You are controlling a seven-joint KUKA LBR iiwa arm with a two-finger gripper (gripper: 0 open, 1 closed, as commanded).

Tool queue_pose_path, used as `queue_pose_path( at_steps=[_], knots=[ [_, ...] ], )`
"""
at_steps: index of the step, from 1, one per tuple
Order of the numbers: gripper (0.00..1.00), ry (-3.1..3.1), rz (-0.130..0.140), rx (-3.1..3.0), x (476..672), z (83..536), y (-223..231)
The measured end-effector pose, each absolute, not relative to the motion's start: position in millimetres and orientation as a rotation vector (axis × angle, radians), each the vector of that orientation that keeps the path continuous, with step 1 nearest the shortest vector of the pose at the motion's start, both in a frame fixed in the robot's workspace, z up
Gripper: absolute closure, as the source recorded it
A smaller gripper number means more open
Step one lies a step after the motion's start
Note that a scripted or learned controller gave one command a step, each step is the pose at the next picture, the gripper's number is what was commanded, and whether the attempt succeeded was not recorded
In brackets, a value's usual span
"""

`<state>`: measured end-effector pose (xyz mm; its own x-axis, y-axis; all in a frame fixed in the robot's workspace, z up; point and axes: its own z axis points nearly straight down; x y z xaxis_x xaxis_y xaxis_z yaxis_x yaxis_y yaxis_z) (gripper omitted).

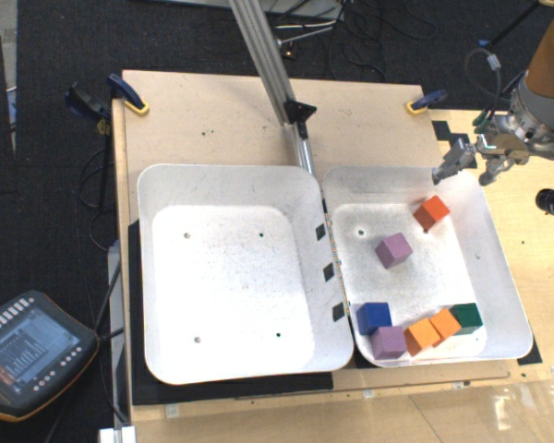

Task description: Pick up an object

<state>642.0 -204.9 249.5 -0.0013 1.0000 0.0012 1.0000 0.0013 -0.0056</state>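
Gripper (468, 167) above right bin's (499, 275) far rim.
Fingers spread, grasping nothing; orange cube (431, 212) just below it.

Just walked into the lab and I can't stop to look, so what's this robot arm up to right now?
The gripper hangs open over the far right corner of the right bin, holding nothing. The closest thing to it is an orange cube; a purple cube sits mid-bin. Along the near edge sit a blue cube, another purple one, two orange ones and a green cube. Nothing is picked up yet.
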Motion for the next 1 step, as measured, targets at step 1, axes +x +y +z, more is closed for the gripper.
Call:
queue_pose_path(
  at_steps=[1],
  knots=[
    [0.0,-2.225,0.002,-2.217,643.0,252.7,-204.5]
  ],
)
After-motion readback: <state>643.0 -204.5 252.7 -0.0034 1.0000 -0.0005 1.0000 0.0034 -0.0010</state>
